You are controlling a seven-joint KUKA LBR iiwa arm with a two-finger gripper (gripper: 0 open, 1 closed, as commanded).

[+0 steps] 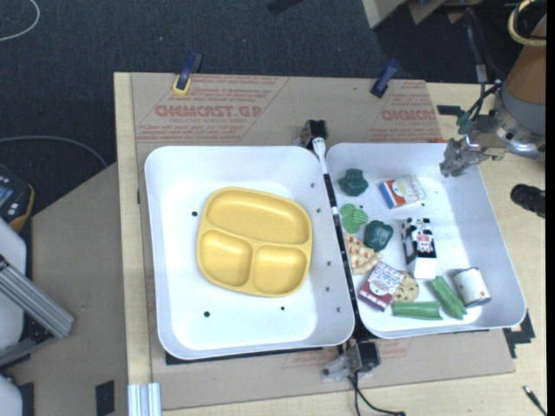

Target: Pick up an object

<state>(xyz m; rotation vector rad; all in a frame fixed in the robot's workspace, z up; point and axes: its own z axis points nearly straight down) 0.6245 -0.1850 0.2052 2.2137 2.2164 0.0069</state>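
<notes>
Cardboard-topped bench (260,102) on dark carpet (130,16)

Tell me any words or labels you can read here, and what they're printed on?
"CHEMCAST G P": red print on the brown board under the bins, at the back left.
"CHEMCAST", only partly legible: the same red print at the back right.
Small blue and white box in the right bin: print too small to read.
Purple packet: print blurred, unreadable.

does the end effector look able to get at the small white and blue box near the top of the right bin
Probably yes. The end effector hangs over the right bin's upper right corner, and the white and blue box lies just to its left in the view with bare bin floor between them. Nothing lies on the box.
</notes>
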